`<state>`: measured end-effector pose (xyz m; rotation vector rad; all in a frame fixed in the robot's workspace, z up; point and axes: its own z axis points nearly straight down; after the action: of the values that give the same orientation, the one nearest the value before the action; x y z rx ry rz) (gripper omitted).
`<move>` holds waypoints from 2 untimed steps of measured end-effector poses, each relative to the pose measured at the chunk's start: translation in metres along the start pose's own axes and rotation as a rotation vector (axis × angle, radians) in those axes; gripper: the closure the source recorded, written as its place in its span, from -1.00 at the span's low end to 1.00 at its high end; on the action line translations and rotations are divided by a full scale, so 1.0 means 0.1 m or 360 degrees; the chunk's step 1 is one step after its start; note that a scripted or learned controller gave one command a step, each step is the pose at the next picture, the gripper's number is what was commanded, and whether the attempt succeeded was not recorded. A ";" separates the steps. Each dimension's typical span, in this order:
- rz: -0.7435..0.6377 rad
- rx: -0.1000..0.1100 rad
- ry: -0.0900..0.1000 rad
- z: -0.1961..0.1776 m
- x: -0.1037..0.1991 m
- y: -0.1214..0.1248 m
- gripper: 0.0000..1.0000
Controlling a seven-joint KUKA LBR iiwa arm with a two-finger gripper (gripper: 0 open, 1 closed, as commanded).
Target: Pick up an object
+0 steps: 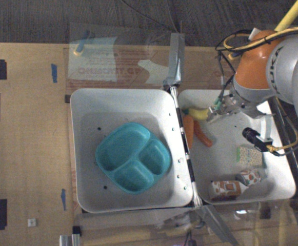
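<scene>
My gripper (216, 111) hangs low over the back left part of the right bin (284, 181), right beside a yellow banana-like toy (199, 113). Whether it touches the toy I cannot tell. Two orange carrot-like pieces lie just in front of it, one along the bin's left wall (189, 129) and one slanted (203, 138). A pale patterned packet (250, 155) lies further right. A small can (250, 177) and an orange-and-white carton (225, 188) rest near the front wall.
The left bin (87, 111) holds a teal divided plate (133, 157). A metal divider (182, 137) separates the bins. The arm's black fitting and cables (256, 139) hang over the right bin's right side. A clear sheet (118, 55) lies behind the bins.
</scene>
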<state>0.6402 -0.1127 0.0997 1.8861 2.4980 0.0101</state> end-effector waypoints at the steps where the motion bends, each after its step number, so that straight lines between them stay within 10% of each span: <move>1: 0.0000 0.0000 0.0000 0.00 0.00 0.00 -1.00; 2: 0.0074 0.0015 0.0006 -0.86 0.54 -0.33 -1.00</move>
<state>0.5926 -0.0699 0.1855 1.9491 2.4608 0.0020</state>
